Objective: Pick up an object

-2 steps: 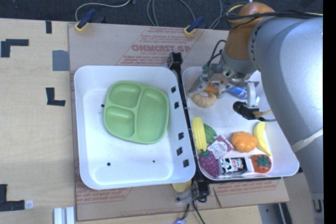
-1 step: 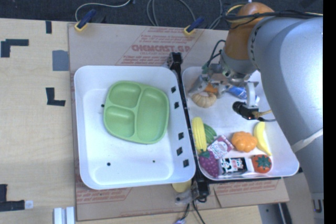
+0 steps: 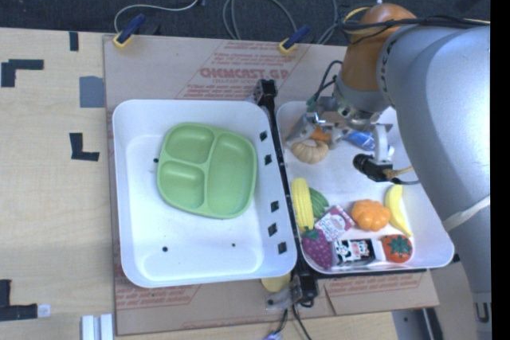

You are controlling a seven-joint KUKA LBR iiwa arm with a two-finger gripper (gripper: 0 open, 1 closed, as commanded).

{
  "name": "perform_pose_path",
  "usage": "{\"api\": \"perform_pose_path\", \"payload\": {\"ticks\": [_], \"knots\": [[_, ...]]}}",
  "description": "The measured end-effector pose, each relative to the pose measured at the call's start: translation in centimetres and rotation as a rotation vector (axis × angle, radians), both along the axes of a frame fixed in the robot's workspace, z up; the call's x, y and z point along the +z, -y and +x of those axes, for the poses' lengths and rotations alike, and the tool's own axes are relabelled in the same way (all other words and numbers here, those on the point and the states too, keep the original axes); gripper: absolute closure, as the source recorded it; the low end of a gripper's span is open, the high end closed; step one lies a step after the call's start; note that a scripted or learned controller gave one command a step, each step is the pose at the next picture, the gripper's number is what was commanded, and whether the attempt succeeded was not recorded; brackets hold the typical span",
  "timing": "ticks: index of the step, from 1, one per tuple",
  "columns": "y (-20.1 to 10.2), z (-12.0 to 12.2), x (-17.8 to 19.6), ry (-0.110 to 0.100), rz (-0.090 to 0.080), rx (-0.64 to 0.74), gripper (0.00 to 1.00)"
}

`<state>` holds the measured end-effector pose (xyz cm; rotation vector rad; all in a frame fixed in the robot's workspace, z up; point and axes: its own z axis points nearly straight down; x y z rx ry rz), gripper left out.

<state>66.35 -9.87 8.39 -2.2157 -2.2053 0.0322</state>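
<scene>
The gripper point(image 3: 319, 126) hung low in the right bin point(image 3: 434, 247), just above a tan, onion-like toy point(image 3: 309, 151); whether it had closed on anything, I could not tell. Nearer me from the gripper lay a corn cob point(image 3: 302, 203), purple grapes point(image 3: 318, 248), a small carton point(image 3: 353, 250), an orange fruit point(image 3: 370, 214), a banana point(image 3: 396, 207) and a tomato point(image 3: 398, 248). Off to its left, the left bin point(image 3: 131, 195) held a green divided plate point(image 3: 207, 170).
</scene>
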Motion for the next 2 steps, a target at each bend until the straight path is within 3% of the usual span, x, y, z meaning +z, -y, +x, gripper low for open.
{"api": "perform_pose_path", "payload": {"ticks": [2], "knots": [[0.55, 0.09, 0.02, 0.0, 0.01, 0.004, 0.0]]}}
